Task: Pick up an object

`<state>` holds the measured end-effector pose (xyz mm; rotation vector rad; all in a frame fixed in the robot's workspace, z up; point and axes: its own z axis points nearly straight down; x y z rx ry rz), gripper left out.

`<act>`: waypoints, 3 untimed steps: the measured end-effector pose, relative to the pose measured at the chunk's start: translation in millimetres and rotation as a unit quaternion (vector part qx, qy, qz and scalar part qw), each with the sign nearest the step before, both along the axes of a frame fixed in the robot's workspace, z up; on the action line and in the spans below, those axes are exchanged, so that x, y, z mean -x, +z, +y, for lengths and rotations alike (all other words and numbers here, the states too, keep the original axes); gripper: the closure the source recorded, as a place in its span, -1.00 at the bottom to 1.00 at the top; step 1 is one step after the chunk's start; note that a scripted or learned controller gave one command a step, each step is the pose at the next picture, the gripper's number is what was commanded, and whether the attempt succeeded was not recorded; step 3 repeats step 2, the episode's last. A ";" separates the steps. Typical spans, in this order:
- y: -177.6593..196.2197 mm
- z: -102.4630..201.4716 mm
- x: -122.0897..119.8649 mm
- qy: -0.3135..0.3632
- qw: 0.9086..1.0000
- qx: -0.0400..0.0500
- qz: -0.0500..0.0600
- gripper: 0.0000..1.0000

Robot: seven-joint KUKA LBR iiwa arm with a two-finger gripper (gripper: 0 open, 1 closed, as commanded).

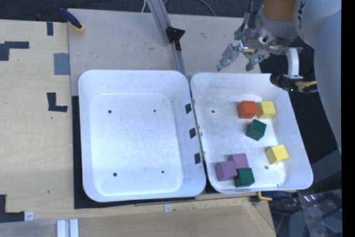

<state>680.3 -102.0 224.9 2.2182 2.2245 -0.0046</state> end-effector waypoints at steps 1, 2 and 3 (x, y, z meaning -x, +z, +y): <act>10.3 0.7 -0.4 0.001 1.000 0.000 0.000 1.00; -36.2 30.9 -0.4 0.000 1.000 -0.001 0.001 1.00; -36.2 30.9 -0.4 0.000 1.000 -0.001 0.001 1.00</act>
